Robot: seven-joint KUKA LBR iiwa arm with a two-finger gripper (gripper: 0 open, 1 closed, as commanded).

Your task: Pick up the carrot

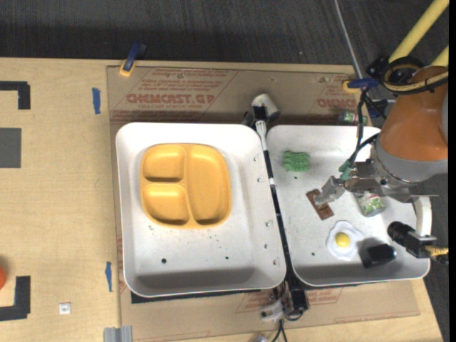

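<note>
Reading across the brown sheet (235,91) under the bins, red print spelled "CHEMCAST GP" near its far edge, and fainter red print repeated towards its far right corner, too small to read. The sheet lay on a pale wooden surface (57,212), with dark carpet (214,13) beyond the far edge.

Two white bins sat side by side and touching: the left bin (135,262) and the right bin (320,137). One yellow plate (187,184) with three compartments lay towards the far left of the left bin.

Five small things lay in the right bin:
- a green piece (296,161) near the far edge
- a brown piece (320,202) near the middle
- a fried egg (343,240) towards the near edge
- a black lump (377,253) just beside the egg
- a green-and-white piece (371,205) under the arm

The pincer (333,189) hung just beside the brown piece; its opening could not be told.

An orange shape (2,277) was cut by the surface's left edge, well apart from both bins; whether it was the carrot could not be told.

Two blue tape strips (96,100) marked the sheet's left side.
</note>
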